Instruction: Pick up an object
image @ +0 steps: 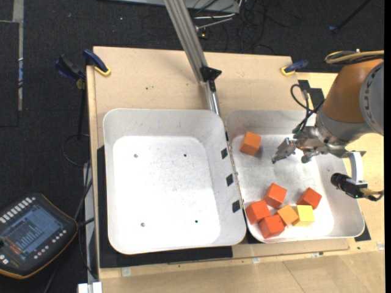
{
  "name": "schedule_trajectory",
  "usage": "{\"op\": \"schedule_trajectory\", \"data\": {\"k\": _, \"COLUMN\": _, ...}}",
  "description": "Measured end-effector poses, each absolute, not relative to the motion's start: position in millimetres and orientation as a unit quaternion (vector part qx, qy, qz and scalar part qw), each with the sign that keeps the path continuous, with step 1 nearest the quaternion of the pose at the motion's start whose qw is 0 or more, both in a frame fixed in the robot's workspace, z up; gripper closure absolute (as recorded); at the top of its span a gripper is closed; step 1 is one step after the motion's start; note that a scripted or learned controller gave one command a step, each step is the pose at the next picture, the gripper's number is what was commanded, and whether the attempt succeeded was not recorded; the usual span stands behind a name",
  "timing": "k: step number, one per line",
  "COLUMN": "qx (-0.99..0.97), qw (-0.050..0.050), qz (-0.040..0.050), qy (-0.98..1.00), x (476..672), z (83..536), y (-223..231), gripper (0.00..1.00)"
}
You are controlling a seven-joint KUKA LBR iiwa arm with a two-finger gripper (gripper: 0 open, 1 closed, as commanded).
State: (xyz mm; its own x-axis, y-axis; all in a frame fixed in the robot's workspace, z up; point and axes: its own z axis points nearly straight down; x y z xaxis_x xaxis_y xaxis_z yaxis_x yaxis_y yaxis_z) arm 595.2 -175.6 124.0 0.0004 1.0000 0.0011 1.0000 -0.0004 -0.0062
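- Camera view: the pincer (295,151) hung over the right bin (342,227), its fingers spread wide with nothing between them.
- An orange cube (250,144) lay apart, left of the pincer, toward the far side of that bin.
- Nearer, a cluster lay close together: red cubes (275,195), (257,211), (272,225), (310,198), an orange cube (288,215) and a yellow cube (305,214).
- The left bin (122,127) sat alongside on the bench (153,78).
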Motion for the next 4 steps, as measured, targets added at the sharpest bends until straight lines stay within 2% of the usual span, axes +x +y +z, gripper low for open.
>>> {"op": "schedule_trajectory", "data": {"k": 1, "qx": -0.707, "qw": -0.001, "qz": -0.0006, "qy": -0.707, "x": 597.4, "z": 139, "y": -177, "gripper": 1.00}}
{"op": "schedule_trajectory", "data": {"k": 3, "qx": -0.707, "qw": -0.003, "qz": -0.0015, "qy": -0.708, "x": 594.7, "z": 235, "y": -190, "gripper": 1.00}}
{"op": "schedule_trajectory", "data": {"k": 4, "qx": -0.706, "qw": -0.002, "qz": -0.0010, "qy": -0.708, "x": 595.9, "z": 260, "y": -190, "gripper": 1.00}}
